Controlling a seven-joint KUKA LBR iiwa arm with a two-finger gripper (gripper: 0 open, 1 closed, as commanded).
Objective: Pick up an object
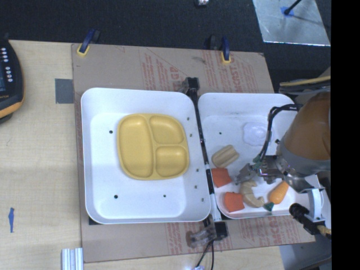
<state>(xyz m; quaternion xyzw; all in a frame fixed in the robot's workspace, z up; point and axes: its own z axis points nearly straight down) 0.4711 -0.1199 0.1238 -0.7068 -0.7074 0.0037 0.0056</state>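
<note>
Gripper (247, 176) low in right bin (236, 108), jaw state can't tell; best centre over one food piece (224, 155) before closing.

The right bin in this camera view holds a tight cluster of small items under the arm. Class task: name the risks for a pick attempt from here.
1. The red block, tan bread-like piece, orange carrot-like piece and second red piece lie crowded together, so the gripper may nudge or catch a neighbour.
2. Several sit near the right bin wall, which may block a finger.
</note>
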